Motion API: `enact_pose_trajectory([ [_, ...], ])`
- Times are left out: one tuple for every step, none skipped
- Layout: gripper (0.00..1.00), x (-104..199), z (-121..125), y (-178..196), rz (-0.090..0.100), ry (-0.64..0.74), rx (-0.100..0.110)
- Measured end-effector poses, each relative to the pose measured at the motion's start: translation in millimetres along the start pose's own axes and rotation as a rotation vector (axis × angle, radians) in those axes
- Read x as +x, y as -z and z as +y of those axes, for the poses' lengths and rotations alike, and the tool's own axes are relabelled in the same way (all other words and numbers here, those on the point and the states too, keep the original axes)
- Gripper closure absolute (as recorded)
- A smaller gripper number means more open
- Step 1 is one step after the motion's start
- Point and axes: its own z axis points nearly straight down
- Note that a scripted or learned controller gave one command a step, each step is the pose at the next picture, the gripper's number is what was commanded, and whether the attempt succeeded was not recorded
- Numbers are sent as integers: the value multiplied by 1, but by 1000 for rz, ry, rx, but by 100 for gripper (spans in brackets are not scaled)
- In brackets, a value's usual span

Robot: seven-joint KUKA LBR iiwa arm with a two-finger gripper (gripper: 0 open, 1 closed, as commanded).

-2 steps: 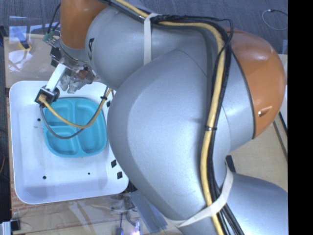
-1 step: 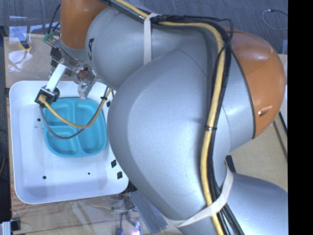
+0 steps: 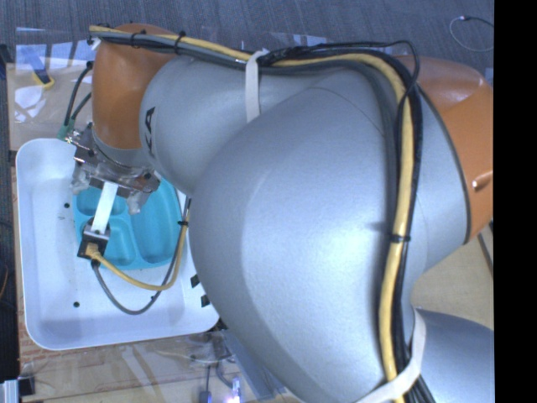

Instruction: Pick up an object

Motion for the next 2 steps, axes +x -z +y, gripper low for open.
enact_pose_trajectory([
  [0,15,32,14,4,-340,-3],
  [0,-3,13,-76,6,-158,-3],
])
